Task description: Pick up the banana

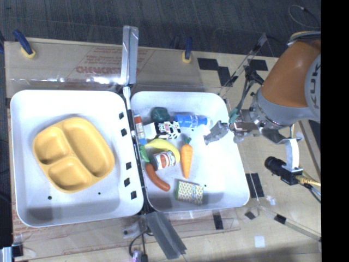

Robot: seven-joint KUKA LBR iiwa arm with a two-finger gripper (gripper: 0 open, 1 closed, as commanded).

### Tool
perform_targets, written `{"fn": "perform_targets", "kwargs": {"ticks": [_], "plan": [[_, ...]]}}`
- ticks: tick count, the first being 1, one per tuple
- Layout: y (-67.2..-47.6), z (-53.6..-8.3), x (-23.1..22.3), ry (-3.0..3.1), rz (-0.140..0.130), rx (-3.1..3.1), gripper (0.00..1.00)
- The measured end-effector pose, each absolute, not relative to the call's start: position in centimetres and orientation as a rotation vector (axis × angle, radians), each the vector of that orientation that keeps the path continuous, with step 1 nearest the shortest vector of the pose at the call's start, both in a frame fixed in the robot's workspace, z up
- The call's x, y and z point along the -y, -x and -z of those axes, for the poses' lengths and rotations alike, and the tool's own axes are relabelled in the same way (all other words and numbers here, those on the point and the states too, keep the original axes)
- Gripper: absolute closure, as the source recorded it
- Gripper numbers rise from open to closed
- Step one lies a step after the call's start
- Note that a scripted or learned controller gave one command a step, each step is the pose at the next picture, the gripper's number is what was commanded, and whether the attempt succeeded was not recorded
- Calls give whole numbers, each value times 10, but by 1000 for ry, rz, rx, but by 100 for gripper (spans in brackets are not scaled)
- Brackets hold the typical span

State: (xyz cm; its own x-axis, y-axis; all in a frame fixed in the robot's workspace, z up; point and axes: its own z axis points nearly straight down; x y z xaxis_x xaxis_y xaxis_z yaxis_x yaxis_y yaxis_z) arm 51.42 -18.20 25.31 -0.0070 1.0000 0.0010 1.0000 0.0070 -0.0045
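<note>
Banana [163, 146] lies in the right bin [232, 192], partly covered by a small can [165, 159], hemmed in by a carrot [186, 156], a sausage [157, 178] and a cow-print item [168, 127]. Arm reaches in from the right, wrist roughly level, gripper [214, 134] above the bin's right part, well apart from the banana. Gripper state: cannot tell. Left bin [22, 201] holds a yellow divided tray [72, 153].

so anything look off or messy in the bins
Nothing spilled or broken. The right bin is crowded: the banana lies wedged between a small can, a carrot and other toy foods. The left bin holds a yellow divided tray sitting askew.
</note>
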Motion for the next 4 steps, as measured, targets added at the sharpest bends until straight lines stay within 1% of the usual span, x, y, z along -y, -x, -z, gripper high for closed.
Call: {"fn": "perform_targets", "kwargs": {"ticks": [1,2,3,4], "plan": [[-599,-113,161,2342,19,2119,0],[-616,-107,117,1979,16,2471,0],[-554,-92,102,1784,-1,2583,0],[-554,-102,103,1780,-3,2586,100]]}}
